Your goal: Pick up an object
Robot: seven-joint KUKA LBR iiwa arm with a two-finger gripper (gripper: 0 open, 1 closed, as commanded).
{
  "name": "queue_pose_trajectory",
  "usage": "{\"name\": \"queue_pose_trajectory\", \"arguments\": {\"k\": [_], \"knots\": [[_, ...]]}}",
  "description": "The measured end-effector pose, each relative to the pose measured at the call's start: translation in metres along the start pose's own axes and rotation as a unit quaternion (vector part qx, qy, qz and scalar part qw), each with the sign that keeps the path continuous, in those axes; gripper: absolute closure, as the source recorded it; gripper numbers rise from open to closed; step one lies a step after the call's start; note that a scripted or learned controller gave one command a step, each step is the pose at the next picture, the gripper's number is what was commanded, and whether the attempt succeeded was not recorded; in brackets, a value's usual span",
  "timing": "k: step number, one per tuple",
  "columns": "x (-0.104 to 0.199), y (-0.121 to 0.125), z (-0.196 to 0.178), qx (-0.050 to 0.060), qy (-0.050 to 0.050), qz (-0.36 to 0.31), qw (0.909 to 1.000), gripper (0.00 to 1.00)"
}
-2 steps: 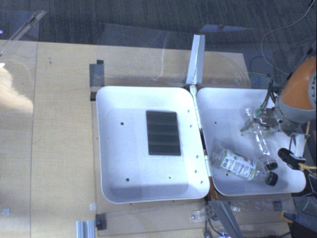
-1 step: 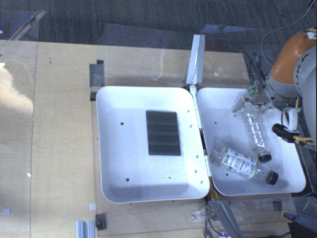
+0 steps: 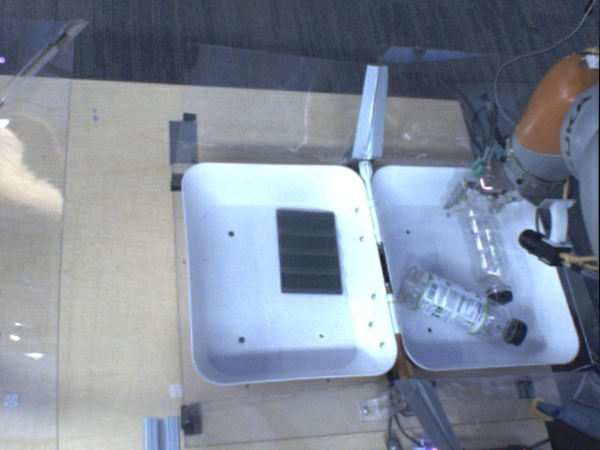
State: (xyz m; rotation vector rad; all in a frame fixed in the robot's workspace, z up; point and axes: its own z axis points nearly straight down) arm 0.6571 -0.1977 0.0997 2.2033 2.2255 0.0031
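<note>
Two clear plastic bottles lie in the right bin (image 3: 412,209). One bottle (image 3: 457,305) has a printed label and a black cap, and lies slantwise near the bin's front. The other bottle (image 3: 486,242) is plain and runs from the bin's back right toward the front, ending in a black cap beside the first. A flat dark ribbed rectangle (image 3: 308,250) lies in the middle of the left bin (image 3: 216,251). My gripper (image 3: 486,187) is low over the back right of the right bin, right at the far end of the plain bottle.
The grey arm with its orange band (image 3: 553,106) comes in over the right bin's right rim, with a black fitting (image 3: 539,243) and cables beside it. A metal bar (image 3: 369,120) stands behind the divide between the bins. Wooden bench surrounds both bins.
</note>
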Motion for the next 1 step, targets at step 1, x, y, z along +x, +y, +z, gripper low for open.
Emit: {"name": "queue_pose_trajectory", "arguments": {"k": [1], "knots": [[0.0764,0.0155,-0.0923,-0.001,0.002,-0.036,0.9993,1.00]]}}
